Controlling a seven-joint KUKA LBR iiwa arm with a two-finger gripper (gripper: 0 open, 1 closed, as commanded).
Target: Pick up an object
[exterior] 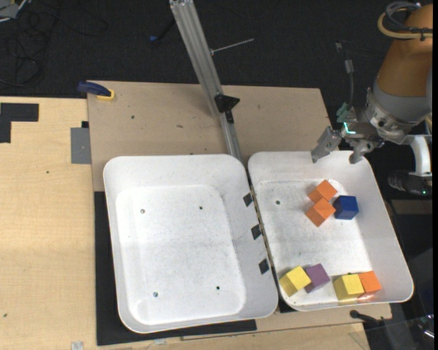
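Note:
The right bin [292, 177] holds several small blocks. Two orange blocks [322, 201] touch a blue block [346, 207] near its middle right. Along the front edge lie a yellow block [296, 279], a purple block [317, 275], another yellow block [347, 286] and an orange block [369, 282]. My gripper [342, 148] hangs above the bin's far right rim, fingers spread apart with nothing between them, well behind the orange and blue cluster.
The left bin [177, 243] sits beside the right one, with black clips [253, 214] along the shared edge. A slanted metal rail [204, 64] rises behind the bins. A blue and yellow clamp [96, 90] lies at the far left of the board.

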